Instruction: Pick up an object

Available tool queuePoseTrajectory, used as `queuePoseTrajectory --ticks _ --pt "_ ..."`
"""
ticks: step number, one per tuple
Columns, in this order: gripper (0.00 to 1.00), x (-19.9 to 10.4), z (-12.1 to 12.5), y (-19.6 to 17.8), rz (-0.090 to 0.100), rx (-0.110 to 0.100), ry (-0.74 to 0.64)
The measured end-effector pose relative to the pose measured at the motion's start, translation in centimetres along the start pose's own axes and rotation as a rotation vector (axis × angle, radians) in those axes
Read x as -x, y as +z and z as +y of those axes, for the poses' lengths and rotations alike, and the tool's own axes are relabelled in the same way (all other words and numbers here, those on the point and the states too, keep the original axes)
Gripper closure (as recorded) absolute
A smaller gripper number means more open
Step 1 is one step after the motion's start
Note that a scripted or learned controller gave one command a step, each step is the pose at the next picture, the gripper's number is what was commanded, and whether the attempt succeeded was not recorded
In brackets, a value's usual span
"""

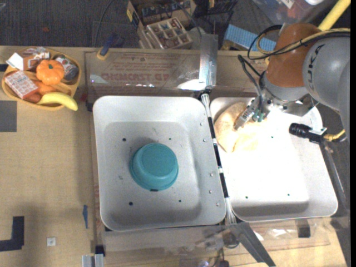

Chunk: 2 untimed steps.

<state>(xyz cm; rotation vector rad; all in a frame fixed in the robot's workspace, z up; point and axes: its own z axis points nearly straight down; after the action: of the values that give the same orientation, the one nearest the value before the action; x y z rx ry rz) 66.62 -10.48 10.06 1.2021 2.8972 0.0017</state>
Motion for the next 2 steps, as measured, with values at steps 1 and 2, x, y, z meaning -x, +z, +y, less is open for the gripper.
queuePoseTrajectory --ticks 1,2 --pt "0.0 -0.2 -0.2 0.2 0.009 -0.007 0.0" --pt "1.0 0.0 0.0 -1.0 -0.002 0.001 0.0"
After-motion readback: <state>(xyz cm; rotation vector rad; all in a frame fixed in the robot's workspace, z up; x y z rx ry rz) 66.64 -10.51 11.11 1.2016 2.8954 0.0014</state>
